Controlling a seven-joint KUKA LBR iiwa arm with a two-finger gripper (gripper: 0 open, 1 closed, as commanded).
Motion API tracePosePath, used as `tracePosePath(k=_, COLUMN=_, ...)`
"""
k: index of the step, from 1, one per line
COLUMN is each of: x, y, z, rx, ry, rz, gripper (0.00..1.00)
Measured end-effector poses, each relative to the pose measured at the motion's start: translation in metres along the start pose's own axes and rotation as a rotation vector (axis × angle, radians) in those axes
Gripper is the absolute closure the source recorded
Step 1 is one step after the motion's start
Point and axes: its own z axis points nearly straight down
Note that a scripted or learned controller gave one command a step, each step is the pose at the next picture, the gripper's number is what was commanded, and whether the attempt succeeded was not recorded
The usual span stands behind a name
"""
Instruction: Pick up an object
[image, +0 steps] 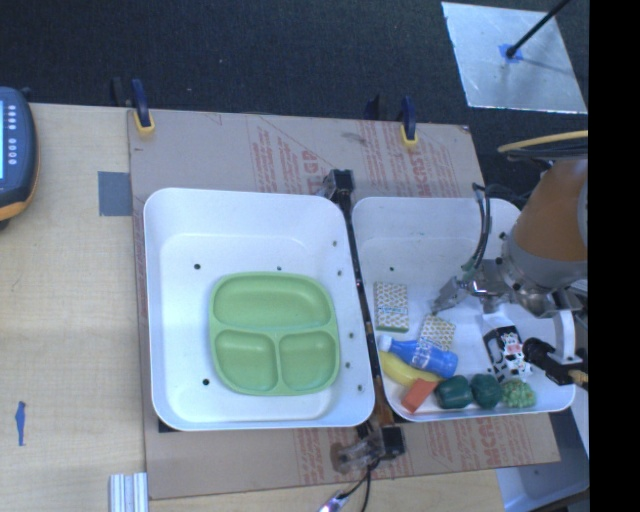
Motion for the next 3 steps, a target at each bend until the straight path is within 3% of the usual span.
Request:
tracePosePath(k=1, x=-0.022, y=0.097, z=-0.003, rx=-0.016, ry=-0.002, rz=-0.008, gripper=0.00)
tracePosePath(k=2, x=-0.020, y=0.015, z=-0.041, rx=-0.004, ry=0.002, rz=-0.004, gripper=0.00)
tracePosePath(k=3, x=0.080, y=0.022, z=-0.008, rx=-0.011, ry=0.002, rz=-0.014, gripper=0.00)
